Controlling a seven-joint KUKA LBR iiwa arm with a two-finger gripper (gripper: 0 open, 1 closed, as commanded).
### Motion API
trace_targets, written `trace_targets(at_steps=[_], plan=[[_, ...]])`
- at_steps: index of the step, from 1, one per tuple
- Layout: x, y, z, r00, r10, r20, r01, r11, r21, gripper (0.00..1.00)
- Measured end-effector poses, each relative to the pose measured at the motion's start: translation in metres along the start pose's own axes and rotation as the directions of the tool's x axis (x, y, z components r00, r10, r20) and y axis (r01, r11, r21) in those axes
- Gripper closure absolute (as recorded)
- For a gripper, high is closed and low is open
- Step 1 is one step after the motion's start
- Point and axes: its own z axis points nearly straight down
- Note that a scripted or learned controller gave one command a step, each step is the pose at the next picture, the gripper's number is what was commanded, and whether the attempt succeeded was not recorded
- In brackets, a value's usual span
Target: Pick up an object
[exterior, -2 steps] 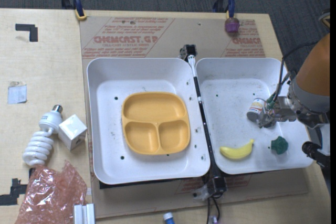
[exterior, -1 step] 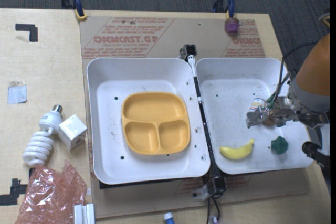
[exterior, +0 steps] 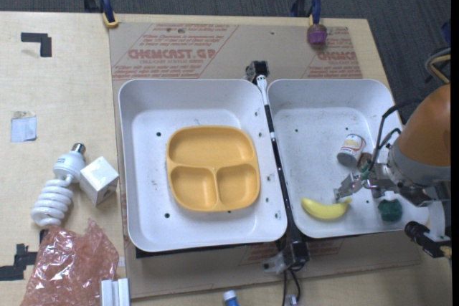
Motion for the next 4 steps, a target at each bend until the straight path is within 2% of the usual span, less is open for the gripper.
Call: trace_targets(at_steps=[1,2,3,4], plan=[[0.055,0.001,0.000,1.000,-0.001,0.000,0.001,1.000,-0.002,0.00],[0.055,0.002,-0.010,1.000,0.001,0.001,-0.001,1.000,-0.005,1.00],[0.135,0.083,-0.100,1.000,-0.004,0.002,0.004,1.000,-0.002,1.00],[0.135,0.083,-0.100,1.000,-0.004,0.002,0.004,1.000,-0.002,0.00]])
